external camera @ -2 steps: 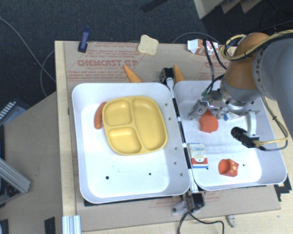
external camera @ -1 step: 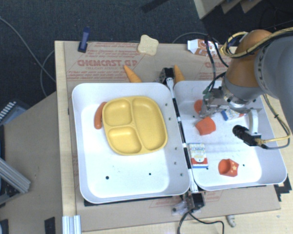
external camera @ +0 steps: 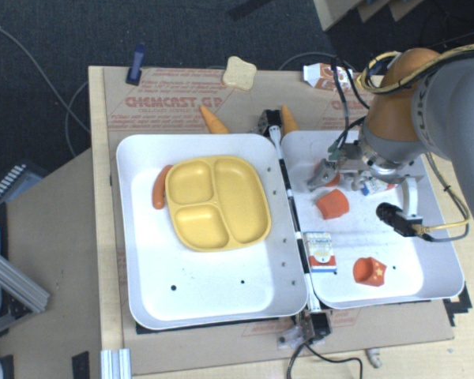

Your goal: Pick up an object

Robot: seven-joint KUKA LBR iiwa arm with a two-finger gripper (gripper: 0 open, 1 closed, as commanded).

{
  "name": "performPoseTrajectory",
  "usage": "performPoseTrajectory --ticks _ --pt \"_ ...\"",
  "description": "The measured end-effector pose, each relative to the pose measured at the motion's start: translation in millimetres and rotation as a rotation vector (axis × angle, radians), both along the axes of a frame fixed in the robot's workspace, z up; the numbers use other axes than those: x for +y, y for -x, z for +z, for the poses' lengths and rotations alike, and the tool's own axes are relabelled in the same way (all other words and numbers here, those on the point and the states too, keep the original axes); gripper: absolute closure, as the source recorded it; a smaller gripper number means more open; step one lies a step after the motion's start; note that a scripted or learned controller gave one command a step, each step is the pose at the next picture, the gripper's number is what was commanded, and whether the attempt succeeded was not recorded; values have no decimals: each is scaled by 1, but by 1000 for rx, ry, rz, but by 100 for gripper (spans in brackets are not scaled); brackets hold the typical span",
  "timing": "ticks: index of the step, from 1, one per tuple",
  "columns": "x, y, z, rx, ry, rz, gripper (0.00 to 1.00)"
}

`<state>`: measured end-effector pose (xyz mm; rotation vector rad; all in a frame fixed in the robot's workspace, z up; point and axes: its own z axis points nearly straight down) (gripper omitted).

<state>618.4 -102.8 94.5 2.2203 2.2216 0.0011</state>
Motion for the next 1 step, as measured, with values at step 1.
performPoseTrajectory --ticks 1 --pt "9 36 -10 4 -1 -2 0"
